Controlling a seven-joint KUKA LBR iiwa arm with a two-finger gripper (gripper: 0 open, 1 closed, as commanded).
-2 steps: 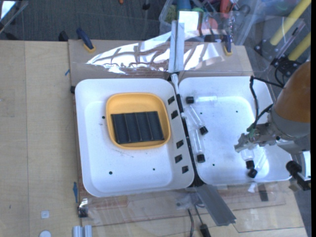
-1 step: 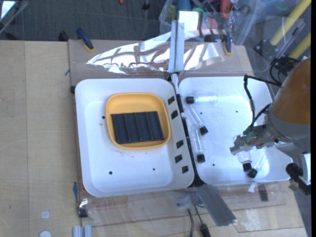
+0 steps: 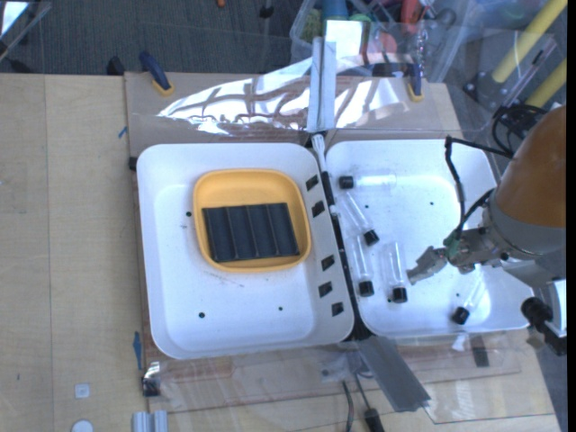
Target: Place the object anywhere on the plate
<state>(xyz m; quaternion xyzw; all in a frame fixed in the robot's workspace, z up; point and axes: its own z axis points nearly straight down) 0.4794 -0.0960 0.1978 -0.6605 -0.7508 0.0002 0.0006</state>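
1. My jaws are low over the right bin, near its middle. My grey arm comes in from the view's right, with the orange band above the wrist.
2. Jaw state: can't tell. The tip reads as one grey wedge from this angle, and I see nothing between the jaws.
3. Closest item is a clear tube with a black cap, just beside the jaw tip on the view's left. Can't tell whether it's touching.
4. Second clear tube lies a little further left of the jaws, close to the bin's inner wall.
5. Third tube is up and left of the jaws, tilted. A fourth tube lies further up, near the bin's far side.
6. Fifth tube is on the other side of the jaws, toward the near right corner and partly under my wrist.
7. The yellow plate is well apart from the jaws, across the divider in the left bin.
8. A dark ribbed block lies flat on the plate, well inside its rim.
9. The bench is bare wood to the left of the bins.
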